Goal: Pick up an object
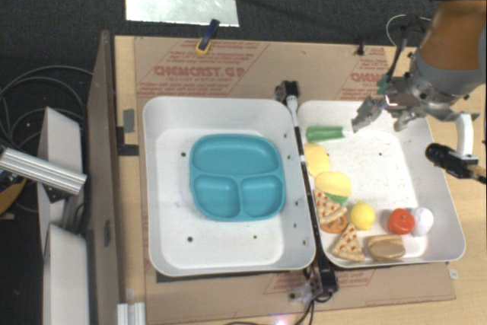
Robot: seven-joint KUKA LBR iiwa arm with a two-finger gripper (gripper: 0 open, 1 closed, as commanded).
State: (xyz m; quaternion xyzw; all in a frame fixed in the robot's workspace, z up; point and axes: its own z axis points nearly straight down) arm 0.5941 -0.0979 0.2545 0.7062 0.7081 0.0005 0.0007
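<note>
Toy food lies loose in the right-hand shallow white bin (441, 186), mostly along its left and near sides. A green stick-shaped piece (325, 134) lies flat near the far left corner, pointing across the bin. Below it sit a pale yellow rounded piece (316, 159) and a brighter yellow lump (333, 183), nearly touching. Two pizza slices (330, 211) (348, 244) lie flat nearer the front, with a yellow lemon (363, 215) between them. A brown bread roll (385, 246), a red tomato (401, 221) and a white round piece (422, 220) cluster by the near right corner.
</note>
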